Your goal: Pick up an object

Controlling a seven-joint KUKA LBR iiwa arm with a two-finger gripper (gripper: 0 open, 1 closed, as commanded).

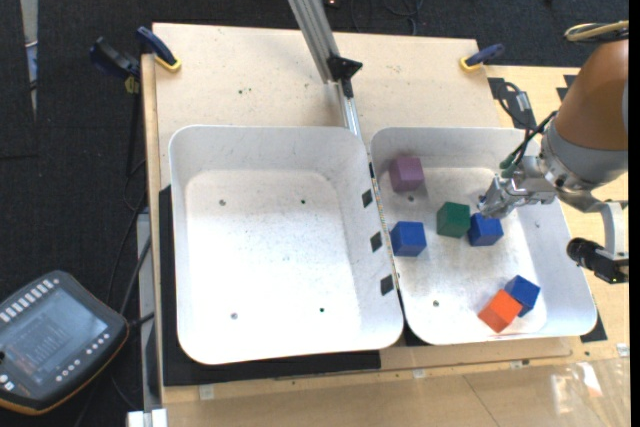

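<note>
In the camera view, the two white bins sit side by side across the middle of the frame: the left bin point(200, 165) has only its speckled floor, and the right bin point(560, 315) carries every block. In that right bin a purple block point(406, 173) lies toward the upper left, a blue block point(408, 238) sits below it near the divider, a green block point(453, 220) rests at the centre, and just to its right, touching or nearly touching it, is a second blue block point(486, 230). Lower right in the bin, an orange block point(500, 311) and a third blue block point(522, 293) lie pressed together. The arm point(590, 120) enters from the right edge of the frame, and its gripper point(497, 201) hangs directly over the upper edge of the second blue block beside the green one. Whether it is spread or pinched I cannot tell; the tool end is small and blurred against the block. Every block appears to rest on the bin floor, so as I judge it the pick is not yet done: the approach looks made, while the grasp and the lift remain. The closeness of the green block could crowd that grasp.
</note>
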